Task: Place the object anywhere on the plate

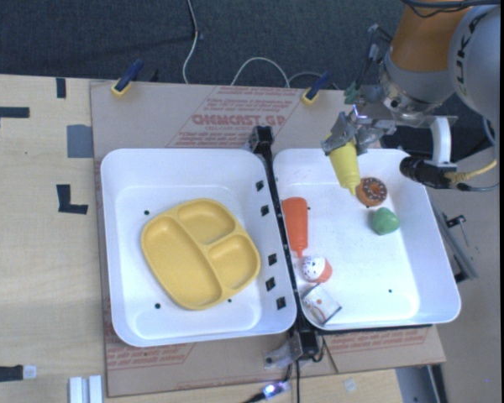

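Hanging over the far part of the right bin (420, 300), the tool (350, 138) appears to be closed on the upper end of a yellow object (347, 166), though the slanted view makes the contact hard to confirm. Near the object lie a brown disc (372, 191), a green piece (385, 221) and an orange carrot-like item (296, 223). Transfer is judged barely begun: the yellow plate (200, 252) sits in the left bin (118, 183), well apart, and carry and release remain.
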Tool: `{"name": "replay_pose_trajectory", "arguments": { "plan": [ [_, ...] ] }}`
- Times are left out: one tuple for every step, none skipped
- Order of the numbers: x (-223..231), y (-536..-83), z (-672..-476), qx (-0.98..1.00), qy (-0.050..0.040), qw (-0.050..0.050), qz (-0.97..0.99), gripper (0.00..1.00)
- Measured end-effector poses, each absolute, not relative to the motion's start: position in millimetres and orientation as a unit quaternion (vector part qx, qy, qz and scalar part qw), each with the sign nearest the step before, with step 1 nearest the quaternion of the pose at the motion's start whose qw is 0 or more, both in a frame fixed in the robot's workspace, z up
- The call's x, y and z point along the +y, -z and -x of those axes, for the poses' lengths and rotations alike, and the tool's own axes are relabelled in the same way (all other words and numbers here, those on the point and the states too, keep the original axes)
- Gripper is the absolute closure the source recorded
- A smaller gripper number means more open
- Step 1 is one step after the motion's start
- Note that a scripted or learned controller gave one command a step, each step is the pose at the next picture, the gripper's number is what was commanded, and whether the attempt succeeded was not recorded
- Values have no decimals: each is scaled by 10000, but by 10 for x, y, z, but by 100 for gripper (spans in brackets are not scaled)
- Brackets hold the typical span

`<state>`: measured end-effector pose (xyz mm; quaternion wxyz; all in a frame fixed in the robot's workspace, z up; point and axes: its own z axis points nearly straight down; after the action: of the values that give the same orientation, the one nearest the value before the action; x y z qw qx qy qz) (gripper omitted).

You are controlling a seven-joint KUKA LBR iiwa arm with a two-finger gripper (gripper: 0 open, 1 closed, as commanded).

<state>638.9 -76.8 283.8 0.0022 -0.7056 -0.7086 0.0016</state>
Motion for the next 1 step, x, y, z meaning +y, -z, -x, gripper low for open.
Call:
{"name": "replay_pose_trajectory", "arguments": {
  "plan": [
    [-199,-2670,-6239,-7093,-18,29,7049,100]
  ]
}}
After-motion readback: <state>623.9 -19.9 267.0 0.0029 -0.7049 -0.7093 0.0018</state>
